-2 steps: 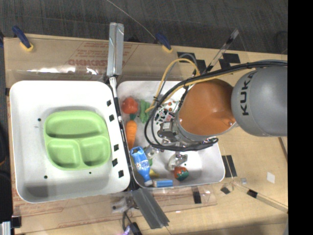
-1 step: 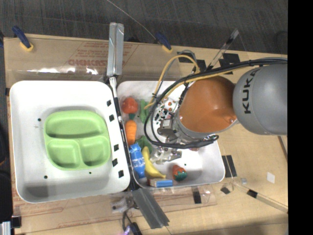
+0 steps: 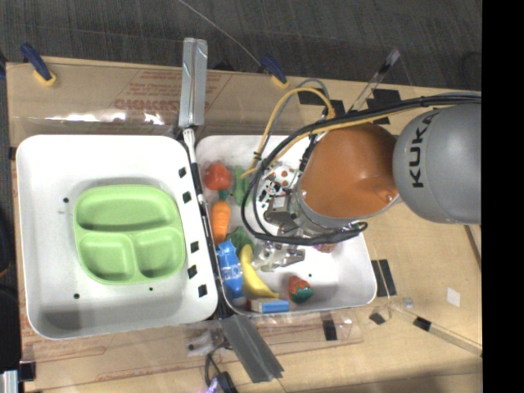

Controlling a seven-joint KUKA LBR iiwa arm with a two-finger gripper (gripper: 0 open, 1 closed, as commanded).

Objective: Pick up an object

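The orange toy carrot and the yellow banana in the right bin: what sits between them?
In the camera view, a blue bottle-shaped toy lies between the orange toy carrot and the yellow banana, with something small and green beside it.

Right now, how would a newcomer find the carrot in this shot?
Start at the right white bin, the one under the arm. Look along its left wall: the carrot lies there, below a red tomato-like piece and above the blue bottle. It is the bin's sole orange, tapered item.
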